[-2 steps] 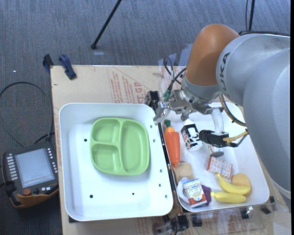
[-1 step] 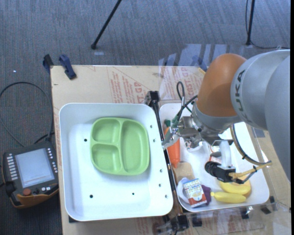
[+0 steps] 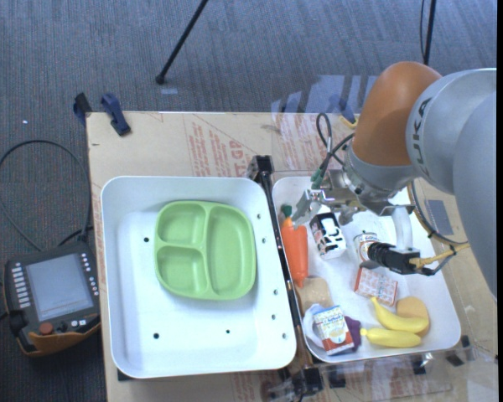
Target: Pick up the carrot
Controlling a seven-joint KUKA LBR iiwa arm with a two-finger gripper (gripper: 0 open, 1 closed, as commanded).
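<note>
Tray, pale green with three compartments, lies in the left bin on the tabletop. Right of that tray, across the divide, the carrot lies along the left wall of the right bin, leafy end pointing away. Just right of the carrot's top hangs the pincer; whether its grip is open or closed cannot be told. Farther right of the carrot lie a small carton, a card and a banana.
</note>
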